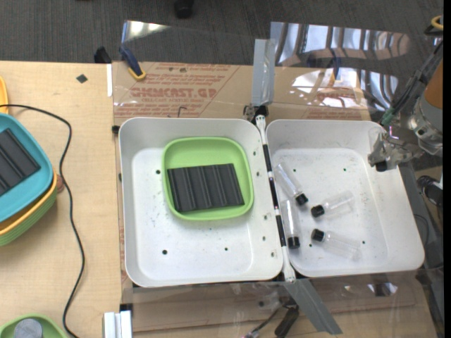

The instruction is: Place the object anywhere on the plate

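The green plate (206, 178) sits in the left bin (141, 252), toward that bin's far side, and a dark ribbed mat (204, 187) lies flat on the plate's middle. Taking the plate as the landmark, the right bin (394, 255) lies just to its right, the two bins meeting along a shared edge.

Four clear vials with black caps lie in the right bin, all to the right of the plate and apart from it. The nearest vial (289, 183) lies at a slant just past the shared edge. A second vial (289, 227) lies along that edge, nearer the camera than the plate's front rim. A third vial (332, 205) lies farther right, and a fourth vial (335, 242) lies farthest from the plate, toward the right bin's front. None touches the plate.

The gripper (382, 159) hangs over the right bin's far right rim, well apart from the plate and from the vials. Nothing shows between its fingers; whether they are spread or closed cannot be told from this angle.

Stacked teal and yellow dishes (25, 182) sit on the bench (70, 259) to the plate's left, with a black cable (70, 210) running past them.
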`<state>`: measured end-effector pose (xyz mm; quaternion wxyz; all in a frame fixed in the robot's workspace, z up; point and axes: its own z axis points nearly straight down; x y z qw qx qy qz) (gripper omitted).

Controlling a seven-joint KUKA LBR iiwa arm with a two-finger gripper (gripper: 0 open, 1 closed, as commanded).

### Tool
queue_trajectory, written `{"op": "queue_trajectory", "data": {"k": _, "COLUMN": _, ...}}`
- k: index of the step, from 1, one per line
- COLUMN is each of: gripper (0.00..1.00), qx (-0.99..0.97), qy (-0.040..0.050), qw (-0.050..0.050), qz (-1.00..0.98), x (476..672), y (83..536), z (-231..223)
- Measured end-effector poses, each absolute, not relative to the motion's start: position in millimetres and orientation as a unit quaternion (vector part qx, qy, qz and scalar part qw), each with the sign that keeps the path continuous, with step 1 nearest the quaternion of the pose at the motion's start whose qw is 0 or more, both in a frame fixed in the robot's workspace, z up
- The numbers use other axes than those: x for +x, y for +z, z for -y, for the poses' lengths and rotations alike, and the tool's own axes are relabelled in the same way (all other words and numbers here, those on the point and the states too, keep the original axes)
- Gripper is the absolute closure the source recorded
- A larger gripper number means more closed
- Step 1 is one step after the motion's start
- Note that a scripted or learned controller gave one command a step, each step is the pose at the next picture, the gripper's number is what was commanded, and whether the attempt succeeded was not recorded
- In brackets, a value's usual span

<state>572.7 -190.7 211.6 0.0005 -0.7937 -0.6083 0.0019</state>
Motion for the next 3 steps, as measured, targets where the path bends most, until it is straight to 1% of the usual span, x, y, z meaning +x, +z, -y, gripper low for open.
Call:
{"op": "queue_trajectory", "data": {"k": 1, "gripper": 0.0, "qx": -0.794, "qy": 0.0018, "qw": 0.0, "qz": 0.608, "x": 572.8, "y": 212, "z": 191}}
{"op": "queue_trajectory", "data": {"k": 2, "gripper": 0.0, "qx": -0.847, "qy": 0.0018, "qw": 0.0, "qz": 0.532, "x": 585.6, "y": 340, "z": 206}}
{"op": "queue_trajectory", "data": {"k": 3, "gripper": 0.0, "qx": -0.901, "qy": 0.0024, "qw": 0.0, "qz": 0.433, "x": 619.4, "y": 386, "z": 200}}
